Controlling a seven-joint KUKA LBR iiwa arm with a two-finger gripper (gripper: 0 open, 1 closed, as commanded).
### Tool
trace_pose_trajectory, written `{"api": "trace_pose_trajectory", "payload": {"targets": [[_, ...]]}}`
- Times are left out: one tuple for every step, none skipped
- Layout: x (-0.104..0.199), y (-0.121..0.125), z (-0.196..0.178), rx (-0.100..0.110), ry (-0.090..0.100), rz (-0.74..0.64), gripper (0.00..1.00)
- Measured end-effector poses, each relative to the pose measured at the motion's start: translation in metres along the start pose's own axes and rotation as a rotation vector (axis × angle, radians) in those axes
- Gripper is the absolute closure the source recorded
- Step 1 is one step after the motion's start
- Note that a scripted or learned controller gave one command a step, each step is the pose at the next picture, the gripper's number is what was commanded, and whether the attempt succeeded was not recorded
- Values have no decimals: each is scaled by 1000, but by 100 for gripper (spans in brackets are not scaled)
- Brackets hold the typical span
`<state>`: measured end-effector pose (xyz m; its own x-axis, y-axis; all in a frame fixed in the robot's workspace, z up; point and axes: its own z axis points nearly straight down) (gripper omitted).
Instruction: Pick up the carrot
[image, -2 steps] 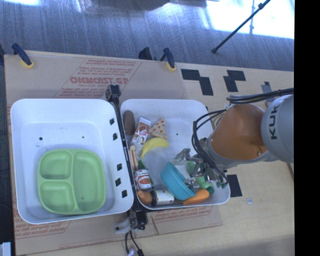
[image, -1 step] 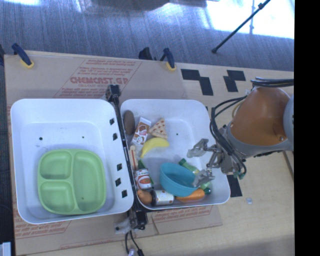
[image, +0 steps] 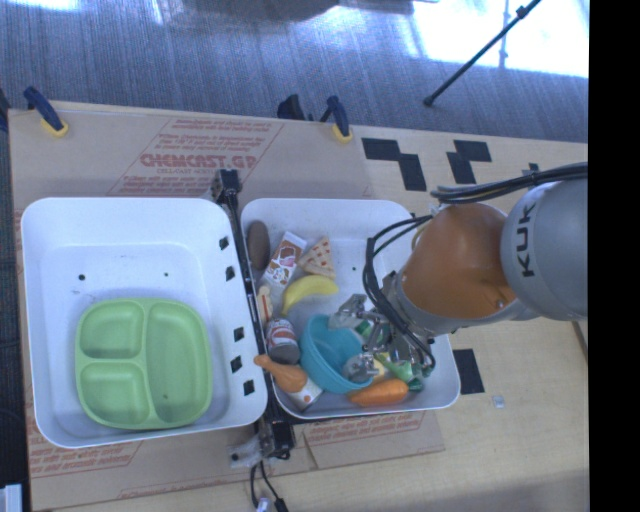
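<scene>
The carrot (image: 381, 393) lies near the right bin's (image: 345, 210) front wall, long axis roughly 3-to-9 o'clock, just at 6 o'clock of the claw (image: 383, 347), whose grip state cannot be told here.

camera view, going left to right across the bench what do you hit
green divided plate → left bin's right wall → banana → blue bowl → carrot → gripper → orange band of the arm
</scene>
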<state>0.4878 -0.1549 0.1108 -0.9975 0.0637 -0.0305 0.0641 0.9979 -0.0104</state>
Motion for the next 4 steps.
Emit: {"api": "trace_pose_trajectory", "payload": {"targets": [[3,26,-202,-2,12,-88,0],[-6,94,-122,-8,36,43,0],[8,166,-82,-5,37,265,0],[-12,129,-198,-6,22,-33,0]]}}
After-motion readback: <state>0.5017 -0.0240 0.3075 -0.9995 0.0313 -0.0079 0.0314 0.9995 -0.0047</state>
